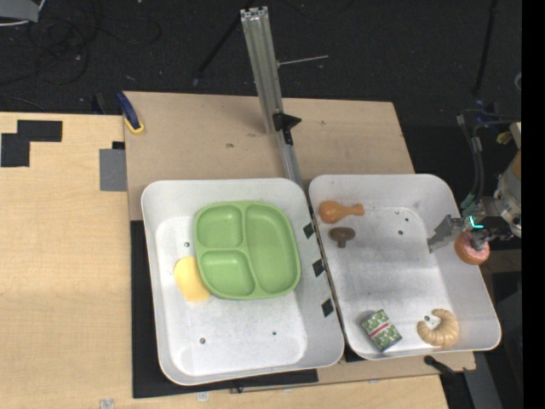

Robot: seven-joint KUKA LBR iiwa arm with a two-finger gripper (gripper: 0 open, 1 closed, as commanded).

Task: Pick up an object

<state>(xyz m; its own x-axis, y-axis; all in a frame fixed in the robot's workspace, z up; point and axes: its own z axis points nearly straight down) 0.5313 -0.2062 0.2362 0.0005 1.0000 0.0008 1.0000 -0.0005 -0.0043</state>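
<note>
Two white bins with small items, arm at the right edge.

Nearest in the right bin (400,352) lie a green packet (380,330) and croissant (439,327); farther, a brown mushroom (341,236) and orange drumstick (339,211). The left bin (230,356) holds a green divided plate (247,250) touching a yellow piece (190,279). The gripper (467,239) is at the right rim; I cannot tell its state.

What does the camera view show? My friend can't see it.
Two white bins sit side by side: the left bin holds a green plate and a yellow thing; the right bin holds a croissant and a small green box. The gripper is at its right edge.
</note>
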